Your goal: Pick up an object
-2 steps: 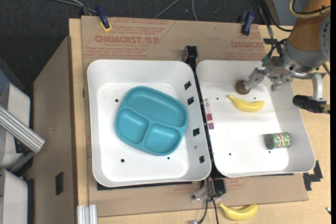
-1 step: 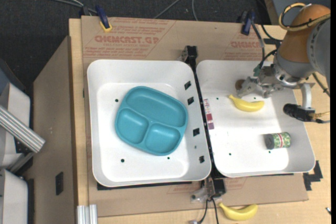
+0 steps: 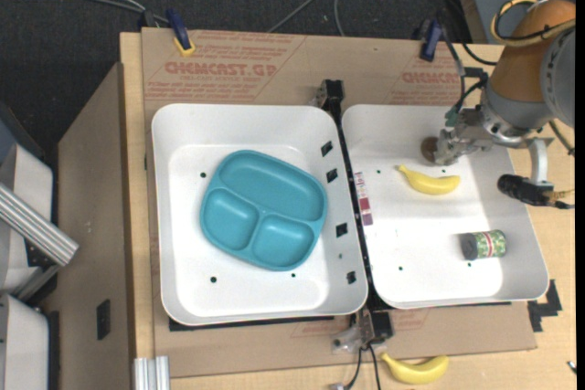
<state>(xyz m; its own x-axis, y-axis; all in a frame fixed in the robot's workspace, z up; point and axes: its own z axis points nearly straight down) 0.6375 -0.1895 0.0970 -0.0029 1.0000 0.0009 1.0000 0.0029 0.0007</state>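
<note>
A yellow banana point(image 3: 428, 181) lies in the right bin point(image 3: 402, 256), near its upper middle. A small green-labelled can point(image 3: 483, 245) lies on its side lower right in the same bin. My gripper point(image 3: 441, 150) hangs just above and right of the banana's upper end, over the bin's far part, with the grey arm and orange band point(image 3: 535, 36) rising behind it. Nothing shows between the fingers. A teal divided plate point(image 3: 263, 209) rests in the left bin point(image 3: 174, 196).
A second banana point(image 3: 418, 367) lies outside the bins at the bench's front edge. Blue clamps point(image 3: 179, 30) hold the cardboard base at the back. Cables run across the dark floor behind. A black divider with clips point(image 3: 340, 187) separates the two bins.
</note>
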